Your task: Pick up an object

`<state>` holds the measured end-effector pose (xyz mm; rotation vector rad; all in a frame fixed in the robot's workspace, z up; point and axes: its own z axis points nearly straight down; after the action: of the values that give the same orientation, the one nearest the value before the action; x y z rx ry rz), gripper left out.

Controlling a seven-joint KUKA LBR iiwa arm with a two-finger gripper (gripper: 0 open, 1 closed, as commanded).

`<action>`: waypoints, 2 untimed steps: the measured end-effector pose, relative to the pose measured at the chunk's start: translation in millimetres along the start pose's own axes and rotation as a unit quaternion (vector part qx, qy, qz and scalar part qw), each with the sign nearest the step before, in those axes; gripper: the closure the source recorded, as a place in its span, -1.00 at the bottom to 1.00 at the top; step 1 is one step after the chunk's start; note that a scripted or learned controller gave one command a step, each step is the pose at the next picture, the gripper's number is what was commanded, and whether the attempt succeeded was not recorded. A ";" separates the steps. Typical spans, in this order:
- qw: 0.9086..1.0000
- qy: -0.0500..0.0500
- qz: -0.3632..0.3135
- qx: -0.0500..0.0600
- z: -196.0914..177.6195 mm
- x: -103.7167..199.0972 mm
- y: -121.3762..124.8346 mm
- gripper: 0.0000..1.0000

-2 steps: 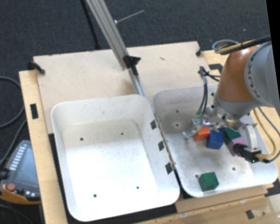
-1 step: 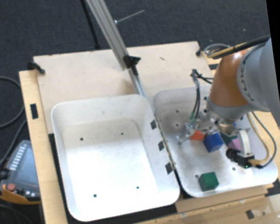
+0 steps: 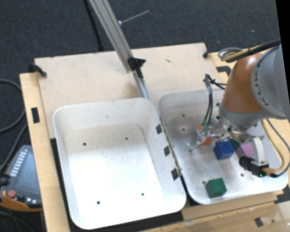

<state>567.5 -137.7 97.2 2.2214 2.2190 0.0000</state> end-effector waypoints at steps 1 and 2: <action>1.000 0.000 -0.003 -0.001 0.1 28.3 30.4 -1.00; 1.000 0.000 -0.001 -0.001 -10.7 25.5 29.7 1.00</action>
<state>597.3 -112.2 107.9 2.2196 2.2195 0.0032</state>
